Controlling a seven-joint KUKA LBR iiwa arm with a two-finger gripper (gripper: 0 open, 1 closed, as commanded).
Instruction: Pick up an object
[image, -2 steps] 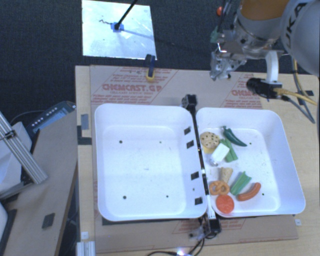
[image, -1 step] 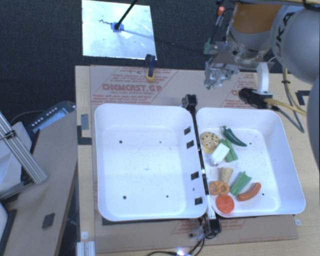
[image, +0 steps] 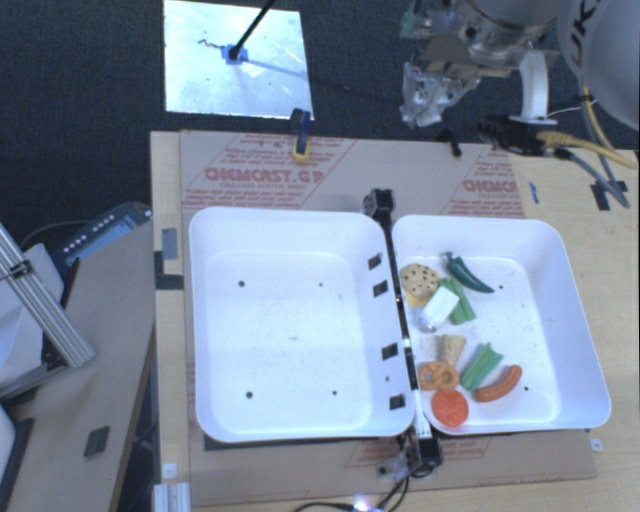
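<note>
The gripper (image: 428, 100) hangs high above the bench, beyond the right bin (image: 575, 300); its jaw state cannot be determined. Toy foods, including a sausage (image: 498, 384), lie there. Approach step: descend over one item.

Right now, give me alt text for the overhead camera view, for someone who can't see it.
Two shallow white bins sit side by side; the right bin holds small toy foods along its left side, including a red sausage, a tomato slice and a green pepper. The robot's hand hangs above the bench behind the bins.
</note>
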